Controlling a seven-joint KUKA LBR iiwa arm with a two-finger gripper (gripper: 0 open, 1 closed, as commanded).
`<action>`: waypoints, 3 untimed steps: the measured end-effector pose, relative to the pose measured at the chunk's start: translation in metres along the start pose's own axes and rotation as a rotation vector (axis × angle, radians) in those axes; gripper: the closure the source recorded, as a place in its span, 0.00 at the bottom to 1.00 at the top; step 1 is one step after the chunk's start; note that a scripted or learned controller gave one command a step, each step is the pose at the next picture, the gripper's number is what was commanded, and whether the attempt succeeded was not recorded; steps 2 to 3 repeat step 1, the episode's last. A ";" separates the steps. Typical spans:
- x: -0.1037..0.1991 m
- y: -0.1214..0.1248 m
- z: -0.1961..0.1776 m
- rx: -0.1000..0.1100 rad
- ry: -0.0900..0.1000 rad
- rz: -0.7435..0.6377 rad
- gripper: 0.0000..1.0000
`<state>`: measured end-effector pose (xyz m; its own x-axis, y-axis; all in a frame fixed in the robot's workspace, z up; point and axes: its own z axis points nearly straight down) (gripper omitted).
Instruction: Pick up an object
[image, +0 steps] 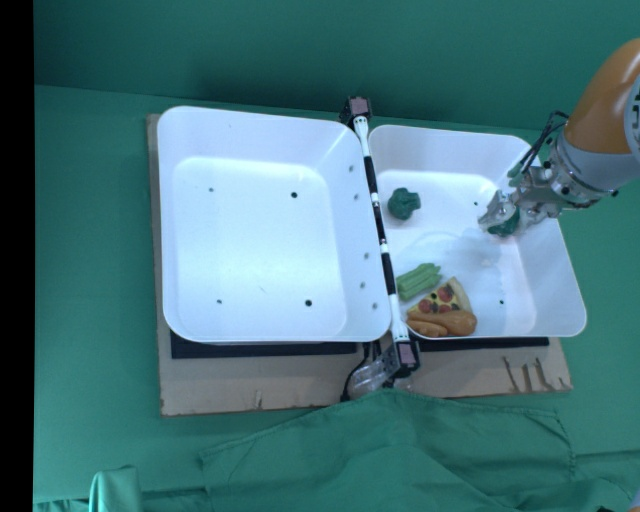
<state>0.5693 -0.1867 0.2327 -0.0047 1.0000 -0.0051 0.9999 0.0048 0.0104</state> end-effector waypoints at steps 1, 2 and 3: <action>0.001 0.008 -0.048 -0.001 0.000 0.012 1.00; 0.001 0.008 -0.048 -0.001 0.000 0.012 1.00; 0.001 0.008 -0.048 -0.001 0.000 0.012 1.00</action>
